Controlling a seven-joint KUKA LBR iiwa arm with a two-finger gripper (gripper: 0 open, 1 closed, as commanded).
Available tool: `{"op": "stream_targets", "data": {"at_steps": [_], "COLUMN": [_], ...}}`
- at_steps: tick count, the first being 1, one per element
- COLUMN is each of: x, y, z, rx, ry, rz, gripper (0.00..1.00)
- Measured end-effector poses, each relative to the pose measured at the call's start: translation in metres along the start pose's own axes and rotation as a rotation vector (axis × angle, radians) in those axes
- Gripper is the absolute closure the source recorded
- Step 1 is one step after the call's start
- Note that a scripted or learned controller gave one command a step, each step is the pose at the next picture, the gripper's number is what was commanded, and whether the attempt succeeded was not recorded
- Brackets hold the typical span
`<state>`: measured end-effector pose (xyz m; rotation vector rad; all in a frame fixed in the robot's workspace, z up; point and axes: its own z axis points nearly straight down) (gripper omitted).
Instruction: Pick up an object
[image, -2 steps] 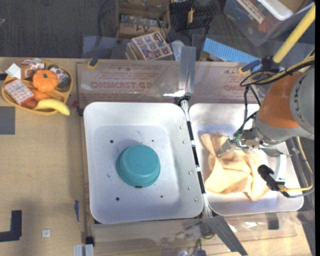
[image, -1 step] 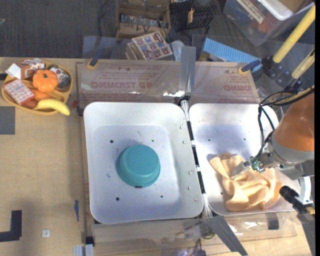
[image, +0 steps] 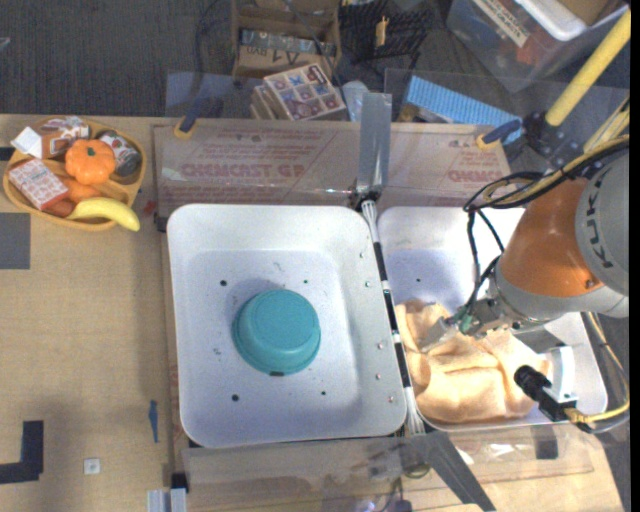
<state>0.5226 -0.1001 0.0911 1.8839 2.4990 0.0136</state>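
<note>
- Yellow and orange come first, at the far left at about ten o'clock: a shallow dish (image: 20, 190) on the wooden bench (image: 80, 350) with a small pumpkin (image: 90, 162), a banana (image: 106, 211) and some small printed packs.
- Going right, the left white bin (image: 200, 240) holds one thing, a teal bowl (image: 278, 331) that lies upside down, a little left of the picture's centre and well apart from the bin walls.
- Cardboard with red print (image: 250, 165) stands behind both bins, at twelve o'clock.
- The right white bin (image: 420, 240) has a pale orange cloth (image: 465, 385), crumpled, in its near half, at about four o'clock from the centre. The cloth touches the wall next to the left bin.
- My gripper (image: 462, 323) is low over the upper edge of this cloth, close to it or touching it. If its fingers are spread or pressed together, I cannot tell, because my wrist hides them, and I see nothing held between them.
- My arm, with its orange band (image: 545, 250), comes in from three o'clock, with black cables looping above it.
</note>
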Motion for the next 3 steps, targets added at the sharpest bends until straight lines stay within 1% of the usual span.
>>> {"op": "stream_targets", "data": {"at_steps": [1, 2, 3], "x": [-0.002, 0.024, 0.031], "y": [0.0, -0.036, 0.048], "z": [-0.011, -0.094, -0.093], "rx": [-0.005, 0.012, 0.014], "ry": [0.0, 0.005, 0.001], "rz": [0.006, -0.145, 0.212], "gripper": [1.0, 1.0, 1.0]}}
